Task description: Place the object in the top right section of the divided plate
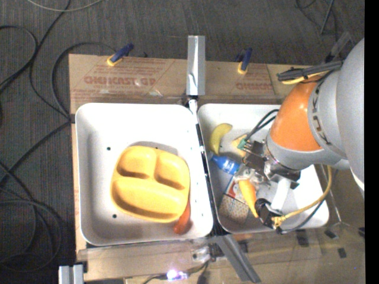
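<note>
Over the right bin (323, 218), your gripper (256, 189) sits low among the clutter, and you cannot tell its state or whether it has hold of anything.

Just beside it you see an orange carrot-like piece (249, 197) touching a speckled packet (233, 208), with a blue bottle (225, 164) to the left and a yellow banana (220, 136) on the far side. Look left to the other bin (95, 123): the yellow divided plate (153, 182) lies there, an orange-red object (183, 219) against its near right edge, outside the sections.
</note>
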